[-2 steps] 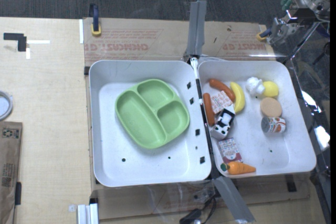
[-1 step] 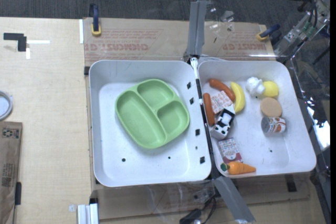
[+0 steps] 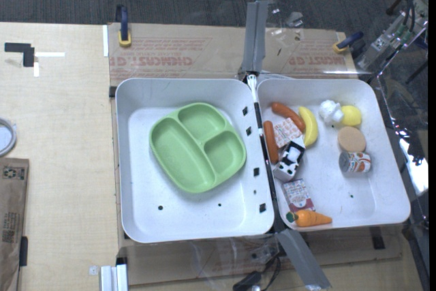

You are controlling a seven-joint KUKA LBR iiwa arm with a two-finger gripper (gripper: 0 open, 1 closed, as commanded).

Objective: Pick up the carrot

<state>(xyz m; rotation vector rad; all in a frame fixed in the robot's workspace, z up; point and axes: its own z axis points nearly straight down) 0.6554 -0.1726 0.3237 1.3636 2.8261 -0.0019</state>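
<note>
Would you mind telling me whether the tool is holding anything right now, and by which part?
Nothing is held: the carrot lies untouched at the right bin's near edge.

Carrot (image 3: 313, 218) in right bin (image 3: 381, 215)

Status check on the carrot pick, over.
Arm parked at top right, away from bins. Carrot lies at right bin's near edge, untouched. Snack packet borders it; top access open.

Carrot (image 3: 313, 218) hugs the right bin's (image 3: 381, 215) front wall, packet (image 3: 298, 194) just behind; open floor to its right.
</note>
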